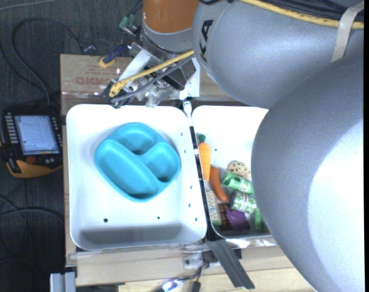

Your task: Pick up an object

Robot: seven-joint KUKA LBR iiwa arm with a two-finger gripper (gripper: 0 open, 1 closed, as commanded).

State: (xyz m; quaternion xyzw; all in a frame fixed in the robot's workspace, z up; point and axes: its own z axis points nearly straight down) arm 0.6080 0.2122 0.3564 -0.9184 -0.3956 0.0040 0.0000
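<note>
Two white bins are set side by side on the surface. In the left bin [81, 181] a blue sectioned tray [137, 160] lies alone; in the right bin [233, 120] a cluster of small things is gathered against the dividing wall, among them an orange carrot [204, 157], a green packet [242, 193] and a purple piece [236, 218]. The gripper [149, 84] is seen above the far rim of the left bin, at the end of the orange-banded wrist, well apart from both the tray and the cluster. Nothing can be seen held by it; whether its fingers are open or closed cannot be told, as they are lost among cables and brackets. The step in hand is judged to be the approach, with no object yet picked. For the next move a target must be chosen, the gripper brought over it and lowered; the tray offers raised edges, while the crowded items would call for a careful descent.
</note>
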